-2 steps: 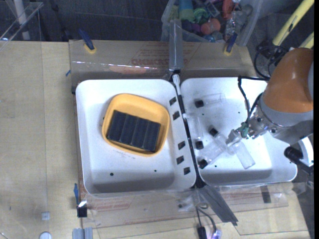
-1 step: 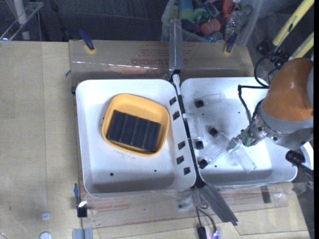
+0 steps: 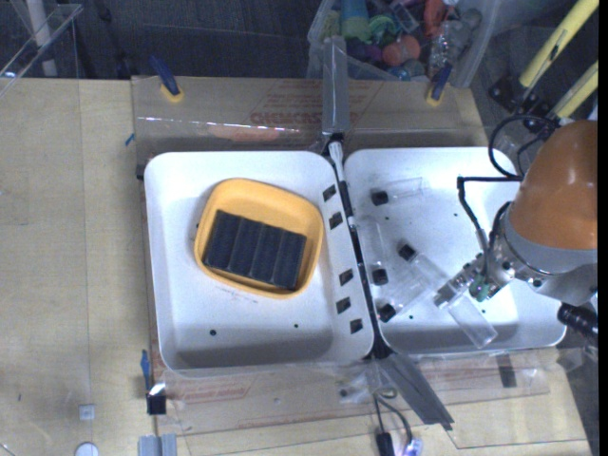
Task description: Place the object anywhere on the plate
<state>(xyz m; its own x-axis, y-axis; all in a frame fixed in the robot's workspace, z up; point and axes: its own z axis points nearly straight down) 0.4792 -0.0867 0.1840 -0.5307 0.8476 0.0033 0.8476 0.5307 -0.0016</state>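
- Camera view: dark ribbed object (image 3: 256,250) lies flat in the yellow plate (image 3: 309,221), left bin (image 3: 180,335); its long axis runs from upper left to lower right.
- End effector (image 3: 467,288) hangs low over the right bin (image 3: 427,174); whether it is released or clenched, I cannot tell.

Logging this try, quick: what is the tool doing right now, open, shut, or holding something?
Tool: low over the right bin; open or shut cannot be told, nothing seen in it.
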